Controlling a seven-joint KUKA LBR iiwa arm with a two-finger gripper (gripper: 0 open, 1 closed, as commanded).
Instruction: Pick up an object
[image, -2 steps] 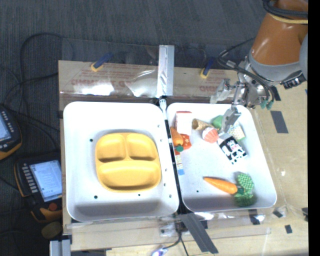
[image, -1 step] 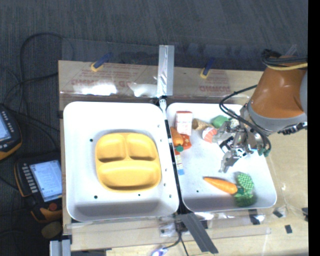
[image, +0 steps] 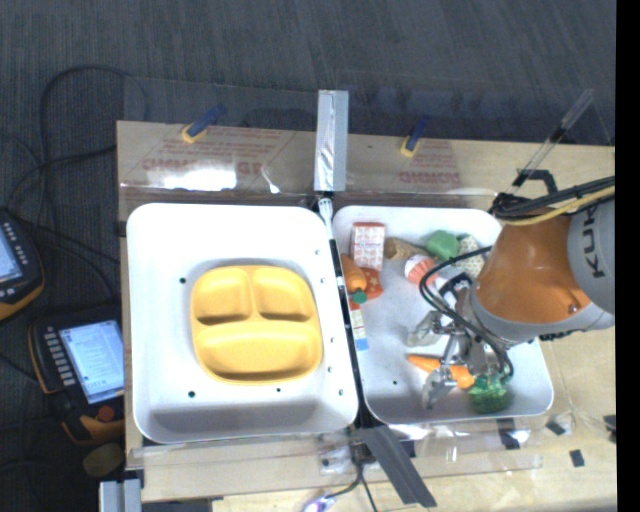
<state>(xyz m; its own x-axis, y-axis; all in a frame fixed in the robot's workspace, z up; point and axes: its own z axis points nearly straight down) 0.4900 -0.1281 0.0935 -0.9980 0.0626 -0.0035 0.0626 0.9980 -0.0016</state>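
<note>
Gripper (image: 448, 372) low in the right bin (image: 530, 400), over the toys near its front wall.
Fingers look parted, an orange carrot-like piece (image: 447, 368) lying between or just under them (contact cannot be told). Green leafy toy (image: 488, 393) just beside it, toward the front right corner. Red-and-white carton (image: 368, 243), green piece (image: 443, 243) and orange-red toy (image: 360, 280) sit toward the back. Left bin (image: 160, 300) holds a yellow divided tray (image: 257, 320). Orange band (image: 525, 270) above the wrist.
</note>
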